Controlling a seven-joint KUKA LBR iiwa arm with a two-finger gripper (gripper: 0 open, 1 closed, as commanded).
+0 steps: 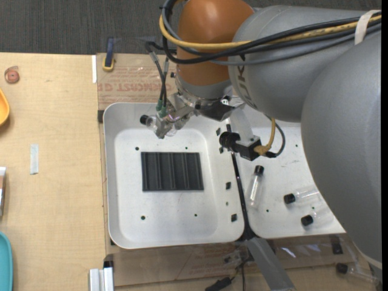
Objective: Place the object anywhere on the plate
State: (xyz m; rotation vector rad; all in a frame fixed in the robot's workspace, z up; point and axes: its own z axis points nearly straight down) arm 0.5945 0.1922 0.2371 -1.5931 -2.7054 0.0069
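Gripper sits low over the far edge of the left shallow white bin, near that bin's far-left corner, and something small and clear with a dark cap lies against it there; whether it is pinched or merely beside the gripper cannot be told, nor how the gripper is set. That capped piece looks like one of the clear plastic vials with black caps, and is probably the object meant for the plate. A dark ribbed rectangular plate lies flat in the middle of the left bin, just nearer than the gripper, so a short move towards the near edge would bring the vial over it. The other vials rest in the right shallow white bin: one near its left wall, two more towards its near-right corner, lying on their sides where they seem to have rolled. The grey arm with its orange band reaches across the right bin, wrist tipped steeply down, cables looping round it.
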